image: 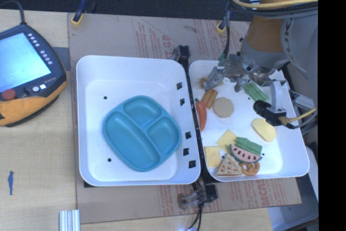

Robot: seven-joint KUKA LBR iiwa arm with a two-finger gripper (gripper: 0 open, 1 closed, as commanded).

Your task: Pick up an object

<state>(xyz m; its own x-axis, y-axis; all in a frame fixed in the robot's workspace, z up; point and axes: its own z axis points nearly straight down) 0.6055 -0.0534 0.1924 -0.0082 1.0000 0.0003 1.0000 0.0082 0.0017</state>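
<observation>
Both white bins (86,116) are looking like smooth, slightly glossy plastic, and the blue divided plate (141,132) is showing a matt plastic finish. Brown cardboard (157,35) is lying rough and dull under them, on a pale wood-grain bench (32,170).

Left bin (86,116): blue divided plate (141,132), three compartments. Right bin (294,162): orange carrot (201,114) at left wall, brown piece (208,98) beside it, round beige disc (223,107), green vegetable (255,91), yellow lump (263,129), yellow cheese wedges (220,147), watermelon slice (245,152), pretzel (250,169), sandwich triangle (228,166). Arm (273,19) over right bin's far end; pincer (231,74) low near brown piece. Table (38,159): handheld control pendant (24,76) at left.
</observation>
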